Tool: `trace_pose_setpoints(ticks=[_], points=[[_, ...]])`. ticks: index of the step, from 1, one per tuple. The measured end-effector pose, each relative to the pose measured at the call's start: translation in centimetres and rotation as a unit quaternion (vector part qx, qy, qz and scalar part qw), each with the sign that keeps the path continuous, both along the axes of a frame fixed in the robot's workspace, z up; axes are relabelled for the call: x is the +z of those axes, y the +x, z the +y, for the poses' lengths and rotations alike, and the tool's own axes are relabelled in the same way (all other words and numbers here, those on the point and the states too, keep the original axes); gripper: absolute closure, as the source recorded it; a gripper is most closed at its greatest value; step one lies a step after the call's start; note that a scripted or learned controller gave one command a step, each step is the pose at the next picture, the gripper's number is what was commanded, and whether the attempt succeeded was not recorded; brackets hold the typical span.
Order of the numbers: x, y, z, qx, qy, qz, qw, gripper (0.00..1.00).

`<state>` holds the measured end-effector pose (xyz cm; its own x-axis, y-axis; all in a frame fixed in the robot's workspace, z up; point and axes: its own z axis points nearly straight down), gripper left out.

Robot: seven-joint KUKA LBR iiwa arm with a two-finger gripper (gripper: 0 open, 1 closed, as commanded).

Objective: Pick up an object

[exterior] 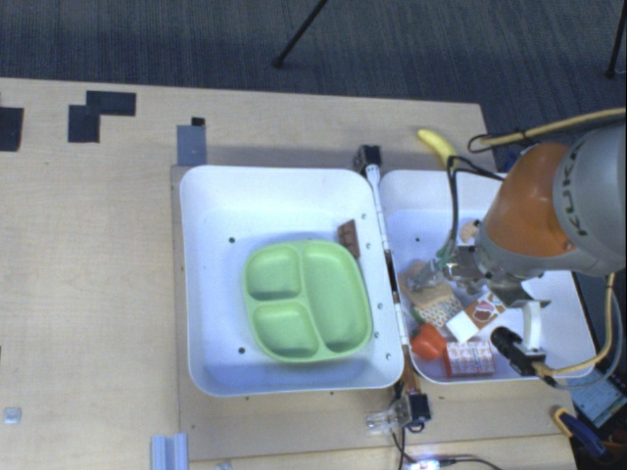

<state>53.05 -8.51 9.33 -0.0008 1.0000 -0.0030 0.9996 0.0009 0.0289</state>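
The gripper [460, 284] is positioned over crowded items in the right bin [563, 326] (finger state cannot be told); a neighbouring orange object [427, 341] may be caught instead.

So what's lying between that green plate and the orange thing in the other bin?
In the camera view, the bins' adjoining white walls separate the green plate from the orange thing.

A robotics lab. A grey arm [578, 199] with an orange band reaches over two white bins [211, 262] set on a plywood bench [88, 292]. Cables [534, 133] trail beside the arm, black tape marks [98, 114] lie left of the bins, and a tripod leg [312, 18] stands on carpet behind the bench.
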Motion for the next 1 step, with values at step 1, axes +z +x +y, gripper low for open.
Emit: trace_pose_setpoints(ticks=[1], points=[[1.45, 0.54, 0.22, 0.001, 0.0008, -0.008, 1.0000, 1.00]])
